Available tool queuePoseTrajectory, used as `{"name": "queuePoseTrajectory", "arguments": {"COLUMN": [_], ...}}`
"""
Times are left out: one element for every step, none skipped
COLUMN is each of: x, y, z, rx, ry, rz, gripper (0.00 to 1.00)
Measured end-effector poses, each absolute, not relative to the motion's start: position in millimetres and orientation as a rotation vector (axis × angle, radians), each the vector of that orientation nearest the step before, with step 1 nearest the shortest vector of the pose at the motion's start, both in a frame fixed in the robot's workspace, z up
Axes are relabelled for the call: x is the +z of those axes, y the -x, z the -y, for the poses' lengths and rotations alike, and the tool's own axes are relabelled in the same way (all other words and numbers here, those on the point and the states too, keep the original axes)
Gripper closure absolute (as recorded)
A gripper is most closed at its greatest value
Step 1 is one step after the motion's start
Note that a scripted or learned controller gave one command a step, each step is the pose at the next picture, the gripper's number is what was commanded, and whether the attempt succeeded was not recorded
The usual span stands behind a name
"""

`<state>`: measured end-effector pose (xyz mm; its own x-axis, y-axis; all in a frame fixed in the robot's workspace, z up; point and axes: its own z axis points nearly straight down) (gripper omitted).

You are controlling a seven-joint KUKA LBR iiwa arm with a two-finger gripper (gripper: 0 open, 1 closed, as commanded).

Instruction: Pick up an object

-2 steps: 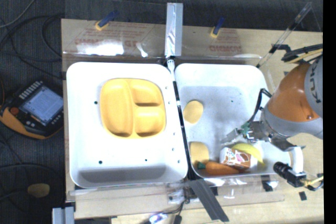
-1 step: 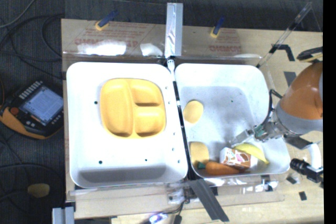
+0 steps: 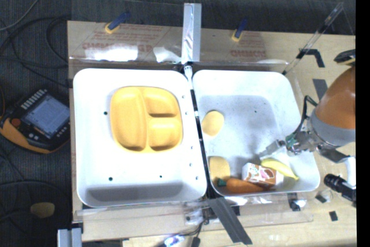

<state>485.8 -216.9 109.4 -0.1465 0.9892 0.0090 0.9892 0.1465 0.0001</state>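
Observation:
Several objects lie in the right bin. A round yellow piece rests near its left wall. Along the front wall sit a pale yellow lump, an orange carrot, a small carton with a red and white print, and a yellow banana. The arm reaches in from the right, its orange band over the bin's right rim. My gripper hangs low by the right wall, just above and behind the banana and the carton. Nothing shows as held in it.
The left bin holds a yellow divided plate. A metal bar stands at the back between the bins. A handheld controller lies on the floor to the left. Small dark parts lie on the bench at right.

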Motion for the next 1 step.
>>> {"name": "queuePoseTrajectory", "arguments": {"x": [109.1], "y": [-485.7], "z": [217.0], "rx": [-0.009], "ry": [2.048], "rz": [2.373], "gripper": [0.0]}}
